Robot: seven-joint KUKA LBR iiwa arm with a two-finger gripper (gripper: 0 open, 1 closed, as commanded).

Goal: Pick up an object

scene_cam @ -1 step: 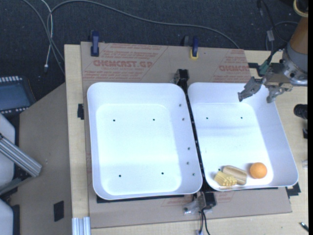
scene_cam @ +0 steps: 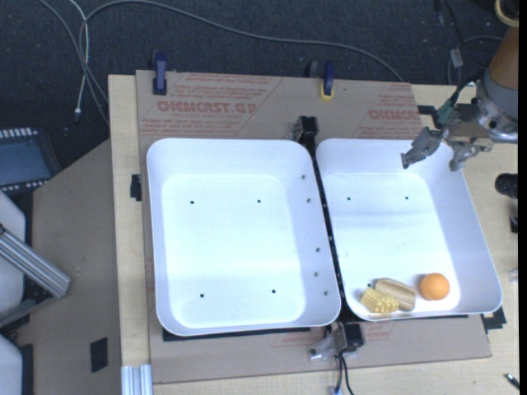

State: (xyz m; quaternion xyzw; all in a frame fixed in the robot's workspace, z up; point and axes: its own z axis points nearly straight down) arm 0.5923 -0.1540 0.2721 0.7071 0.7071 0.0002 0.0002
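- The likeliest miss, I'd say: the orange ball (scene_cam: pixel 435 286) sits at about five o'clock in the right bin (scene_cam: pixel 387 220), just beside the tan block (scene_cam: pixel 396 290) and the yellow corn piece (scene_cam: pixel 379 302). A descent between them could nudge the ball so it rolls off.
- All three hug the bin's near rim, so a finger may catch the wall.
- The gripper (scene_cam: pixel 434 156) hangs over the bin's one o'clock corner, well apart from them, jaws spread wide, grasping nothing and touching nothing.
- The left bin (scene_cam: pixel 235 229) lies alongside on the counter (scene_cam: pixel 123 220).
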